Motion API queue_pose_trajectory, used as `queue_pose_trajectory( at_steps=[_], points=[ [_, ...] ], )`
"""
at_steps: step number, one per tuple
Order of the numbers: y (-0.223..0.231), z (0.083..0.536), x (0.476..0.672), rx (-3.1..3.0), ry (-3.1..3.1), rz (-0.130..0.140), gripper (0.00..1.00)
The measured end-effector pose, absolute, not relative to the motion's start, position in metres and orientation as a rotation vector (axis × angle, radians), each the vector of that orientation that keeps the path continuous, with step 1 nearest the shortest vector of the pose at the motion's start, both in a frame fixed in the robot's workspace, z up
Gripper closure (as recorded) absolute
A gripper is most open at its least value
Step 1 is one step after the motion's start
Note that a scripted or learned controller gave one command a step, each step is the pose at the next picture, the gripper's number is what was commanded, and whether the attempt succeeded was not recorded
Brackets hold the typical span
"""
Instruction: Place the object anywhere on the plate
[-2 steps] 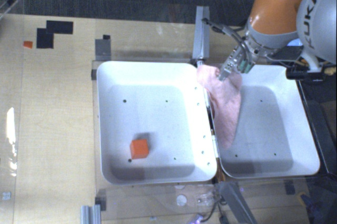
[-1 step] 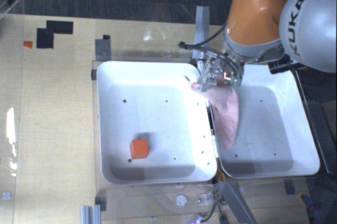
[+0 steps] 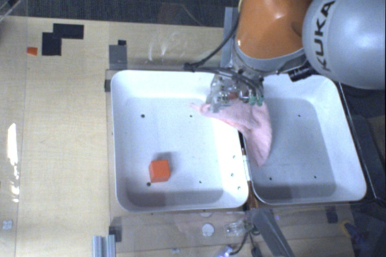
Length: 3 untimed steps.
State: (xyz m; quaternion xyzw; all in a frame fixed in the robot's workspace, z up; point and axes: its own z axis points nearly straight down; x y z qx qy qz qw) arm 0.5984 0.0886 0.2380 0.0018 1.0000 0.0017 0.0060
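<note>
A pink cloth (image 3: 253, 126) hangs over the divider between the two bins, its upper end bunched up at my gripper (image 3: 224, 99). The gripper stands at the back right corner of the left bin (image 3: 139, 99), under the orange wrist band, and is shut on the cloth's top edge. From there the cloth droops down and to the right into the near left part of the right bin (image 3: 313, 147). A small orange cube (image 3: 160, 171) lies on the floor of the left bin near its front, well away from the gripper.
The arm's large grey and orange body (image 3: 301, 14) covers the back of the right bin. A black cable (image 3: 208, 60) runs along the left bin's back rim. Black markers (image 3: 60, 37) and a small orange tag (image 3: 32, 51) sit on the bench at the far left.
</note>
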Motion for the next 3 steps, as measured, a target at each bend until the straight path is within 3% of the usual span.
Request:
queue_pose_trajectory(
  at_steps=[2, 3],
  points=[
    [0.187, 0.226, 0.556, -0.002, 3.133, 0.007, 1.0],
    [0.187, 0.226, 0.556, -0.001, 3.133, 0.007, 0.0]
  ],
)
